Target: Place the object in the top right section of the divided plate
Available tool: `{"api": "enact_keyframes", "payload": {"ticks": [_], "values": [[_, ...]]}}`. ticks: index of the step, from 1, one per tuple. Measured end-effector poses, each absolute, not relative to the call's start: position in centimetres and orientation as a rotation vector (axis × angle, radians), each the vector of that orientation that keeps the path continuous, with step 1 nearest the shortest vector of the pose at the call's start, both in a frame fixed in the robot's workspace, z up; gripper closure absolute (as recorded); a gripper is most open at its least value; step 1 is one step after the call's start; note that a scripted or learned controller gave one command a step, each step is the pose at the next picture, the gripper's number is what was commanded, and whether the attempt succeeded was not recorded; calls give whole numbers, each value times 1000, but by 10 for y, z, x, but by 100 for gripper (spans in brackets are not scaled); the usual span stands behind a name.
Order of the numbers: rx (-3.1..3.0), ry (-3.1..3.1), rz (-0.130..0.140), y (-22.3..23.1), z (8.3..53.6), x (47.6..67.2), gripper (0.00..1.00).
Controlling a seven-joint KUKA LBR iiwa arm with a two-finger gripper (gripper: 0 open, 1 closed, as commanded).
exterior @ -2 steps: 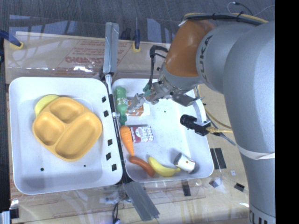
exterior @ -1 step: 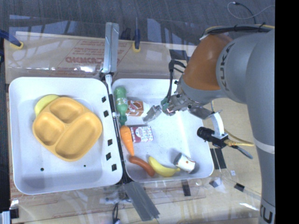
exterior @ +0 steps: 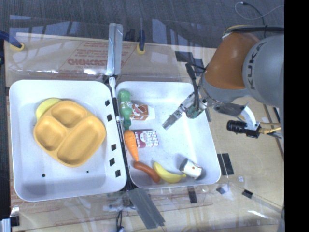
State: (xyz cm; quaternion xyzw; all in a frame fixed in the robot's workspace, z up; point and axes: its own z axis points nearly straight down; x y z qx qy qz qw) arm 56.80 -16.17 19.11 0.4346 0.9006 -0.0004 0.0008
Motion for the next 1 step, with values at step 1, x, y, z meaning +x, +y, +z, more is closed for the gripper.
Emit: {"api": "enact_keyframes", "payload": {"ticks": [1], "values": [[1002, 2974, -1, -190, 189, 601, 0]]}}
